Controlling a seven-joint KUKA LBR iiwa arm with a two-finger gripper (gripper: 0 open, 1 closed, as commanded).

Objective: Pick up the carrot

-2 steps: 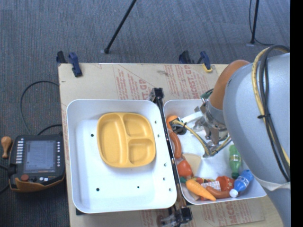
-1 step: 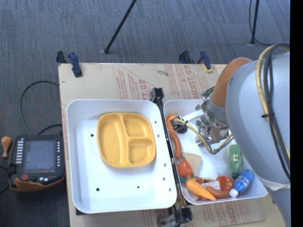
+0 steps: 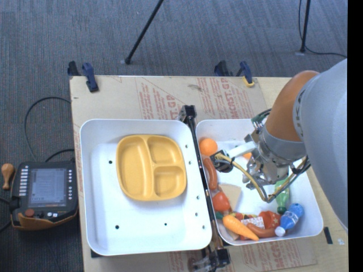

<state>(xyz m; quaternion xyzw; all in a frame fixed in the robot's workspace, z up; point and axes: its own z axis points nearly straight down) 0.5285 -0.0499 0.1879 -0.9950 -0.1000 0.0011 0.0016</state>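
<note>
The carrot point(image 3: 240, 228) lies in the right bin point(image 3: 315, 208), near its front wall, with the thick orange end to the left and the point to the right. Many other toys crowd around it: a red tomato-like piece point(image 3: 220, 200) is just behind it on the left, a red and white object point(image 3: 265, 220) touches or almost touches its right end, and a small blue bottle with a white cap point(image 3: 288, 219) lies further right. Along the left wall of this bin there are an orange ball point(image 3: 208, 147) and a long reddish piece like a sausage point(image 3: 211, 173), and a pale flat piece point(image 3: 229, 191) rests between them and the middle. A green object point(image 3: 282, 198) is partly hidden under the arm. The gripper point(image 3: 262, 177) hangs over the middle of the right bin, behind the carrot and apart from it, with cables looping around it; I cannot tell if it is released or clenched, because the wrist covers it, and nothing is seen held in it. The grey arm with the orange band point(image 3: 289, 115) covers the right back part of this bin. There are two white bins side by side. The left bin point(image 3: 96, 208) holds one yellow tray point(image 3: 151, 166) with three compartments, and nothing lies in them. On the floor to the left of the bench stands one control pendant point(image 3: 44, 193) with a screen. Four clamps point(image 3: 89, 75) hold the back edge of the bench board.
</note>
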